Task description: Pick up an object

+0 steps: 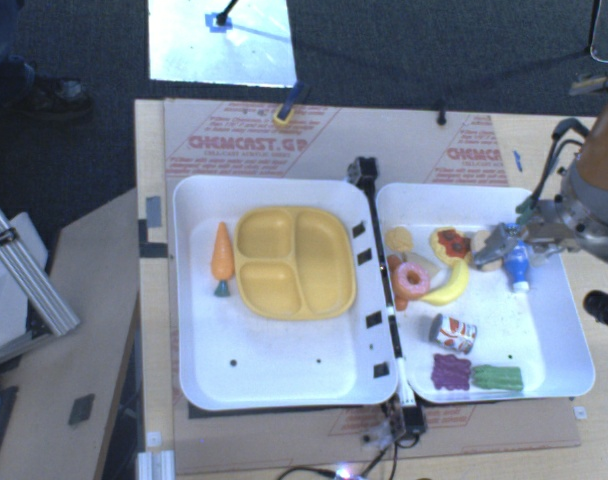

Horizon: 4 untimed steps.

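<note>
The arm comes in over the right bin (574, 353) from its right edge, and the gripper (496, 248) hangs low in the bin's upper half, toward the far right corner; a blue-and-white bottle (518, 267) lies just beside it, right at the metal tips, but whether the tips are parted or closed, or have anything between them, cannot be told from this slant; so the step in hand reads as the reach or the close on a pick, not a lift. The bottle looks the likeliest target; the banana (451, 286), the pink donut (413, 280) and a red-and-yellow toy (451, 242) sit near the bin's left edge, a small can (453, 334) near its middle, a purple piece (450, 371) and a green one (497, 377) along the near edge; the left bin (199, 368) carries a yellow divided plate (291, 264) with a carrot (221, 256) beside it. The next move, as I judge it, calls for a firm close squarely across the bottle, which may roll, then a straight lift clear of the bin.
</note>
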### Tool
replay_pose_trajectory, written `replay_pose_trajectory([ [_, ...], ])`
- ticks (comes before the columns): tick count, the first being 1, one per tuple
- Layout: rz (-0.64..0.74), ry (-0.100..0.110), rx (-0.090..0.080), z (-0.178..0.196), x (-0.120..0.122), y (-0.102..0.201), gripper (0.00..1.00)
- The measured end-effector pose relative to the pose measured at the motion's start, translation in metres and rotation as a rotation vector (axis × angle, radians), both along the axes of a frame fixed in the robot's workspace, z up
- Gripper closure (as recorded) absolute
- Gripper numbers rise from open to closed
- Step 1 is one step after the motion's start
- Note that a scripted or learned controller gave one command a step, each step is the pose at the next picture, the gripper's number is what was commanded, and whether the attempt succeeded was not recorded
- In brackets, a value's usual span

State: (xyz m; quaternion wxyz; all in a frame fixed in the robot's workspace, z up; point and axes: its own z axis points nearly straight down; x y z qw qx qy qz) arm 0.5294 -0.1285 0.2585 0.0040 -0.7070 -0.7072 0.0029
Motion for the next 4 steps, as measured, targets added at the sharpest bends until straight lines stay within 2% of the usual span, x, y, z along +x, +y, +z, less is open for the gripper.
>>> replay_pose_trajectory([
  [1,0.002,-0.012,-0.002,0.006,0.002,0.000,0.00],
  [2,0.001,-0.008,-0.001,-0.036,0.005,0.001,0.00],
  [4,0.000,-0.007,-0.001,-0.159,-0.002,-0.003,0.00],
])
